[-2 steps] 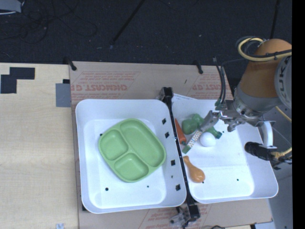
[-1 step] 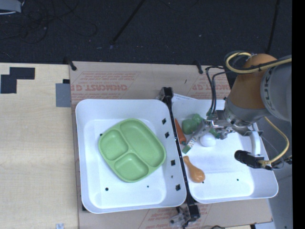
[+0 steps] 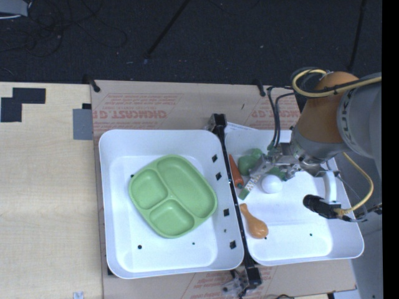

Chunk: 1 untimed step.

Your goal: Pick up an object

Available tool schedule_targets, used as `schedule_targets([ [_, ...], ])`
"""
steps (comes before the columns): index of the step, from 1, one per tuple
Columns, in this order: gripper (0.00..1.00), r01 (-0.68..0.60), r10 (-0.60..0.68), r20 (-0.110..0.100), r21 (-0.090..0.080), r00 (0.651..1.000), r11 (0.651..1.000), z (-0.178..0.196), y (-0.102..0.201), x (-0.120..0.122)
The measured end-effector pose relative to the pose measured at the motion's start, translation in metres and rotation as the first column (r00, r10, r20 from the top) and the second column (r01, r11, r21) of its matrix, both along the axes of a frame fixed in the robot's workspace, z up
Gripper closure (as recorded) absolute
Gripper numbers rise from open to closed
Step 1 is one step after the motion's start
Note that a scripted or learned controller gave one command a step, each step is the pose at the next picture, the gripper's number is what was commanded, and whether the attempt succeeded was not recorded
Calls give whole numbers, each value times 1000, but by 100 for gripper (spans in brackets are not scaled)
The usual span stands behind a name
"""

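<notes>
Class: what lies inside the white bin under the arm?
A white ball, a green rounded thing, an orange stick and an orange pear-shaped toy. The grey arm hides that bin's far corner.

**Covered and cut off at the right bin**

The grey arm with an orange band [image 3: 324, 120] runs off the right edge and covers the far corner of the shallow white right-hand bin [image 3: 293, 242]. Its gripper [image 3: 275, 170] overlaps a dark green rounded thing [image 3: 250, 160] — shape unclear. A slim orange-red piece [image 3: 235, 172] beside the bin wall — too small to name.

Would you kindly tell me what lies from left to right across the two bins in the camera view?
Green three-compartment plastic plate → slim orange carrot-like stick → small white ball.
</notes>
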<state>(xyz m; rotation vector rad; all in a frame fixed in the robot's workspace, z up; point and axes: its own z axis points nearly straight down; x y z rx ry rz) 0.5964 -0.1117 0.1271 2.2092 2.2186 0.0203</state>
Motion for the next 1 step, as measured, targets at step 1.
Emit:
schedule_targets([
  [1, 100, 5, -5, -7, 3, 1000, 1000, 7, -1, -2],
])
